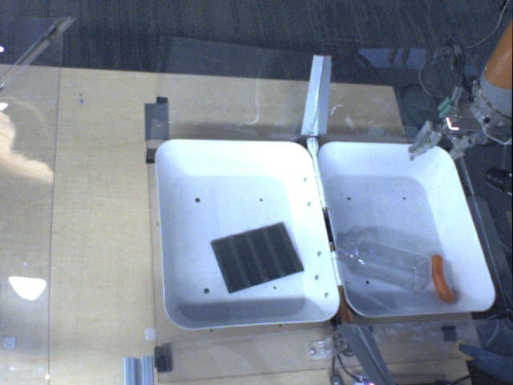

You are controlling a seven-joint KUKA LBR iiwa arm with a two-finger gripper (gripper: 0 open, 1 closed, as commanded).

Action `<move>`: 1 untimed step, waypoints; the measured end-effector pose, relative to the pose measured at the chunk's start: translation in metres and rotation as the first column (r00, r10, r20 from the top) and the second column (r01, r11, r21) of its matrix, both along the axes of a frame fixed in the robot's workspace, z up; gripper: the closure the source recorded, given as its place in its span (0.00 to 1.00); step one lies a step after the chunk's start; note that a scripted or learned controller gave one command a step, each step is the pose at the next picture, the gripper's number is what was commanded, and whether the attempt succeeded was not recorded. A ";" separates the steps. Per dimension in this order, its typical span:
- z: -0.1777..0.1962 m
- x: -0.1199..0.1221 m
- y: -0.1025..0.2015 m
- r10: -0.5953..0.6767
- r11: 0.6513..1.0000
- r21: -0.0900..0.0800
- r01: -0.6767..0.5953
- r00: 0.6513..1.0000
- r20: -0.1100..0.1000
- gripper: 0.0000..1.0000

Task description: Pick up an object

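Note:
A dark ribbed rectangular pad [257,257] lies flat in the left bin [180,175], toward its front. In the right bin [377,175], a clear plastic bottle [383,265] lies on its side near the front. A small orange piece [443,279] sits at the bottle's right end; whether it is joined to the bottle I cannot tell. My gripper [443,141] hangs over the right bin's far right corner. Its fingers are spread open with nothing between them. It is well away from the bottle and the pad.
A metal bar [317,95] runs back from the seam between the two bins. Cables [439,74] loop behind the right bin, near the arm. Wooden bench top [88,215] stretches to the left of the bins.

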State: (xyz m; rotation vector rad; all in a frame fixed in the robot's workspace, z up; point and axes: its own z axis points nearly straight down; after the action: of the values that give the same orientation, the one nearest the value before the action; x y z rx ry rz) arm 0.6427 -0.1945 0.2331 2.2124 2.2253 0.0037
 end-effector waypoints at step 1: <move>-0.085 -0.070 -0.011 -0.023 1.000 0.000 0.023 1.000 -0.002 0.00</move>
State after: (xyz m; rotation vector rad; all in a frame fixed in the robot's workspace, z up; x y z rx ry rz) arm 0.5724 -0.2051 0.1481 2.2393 2.2003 0.0023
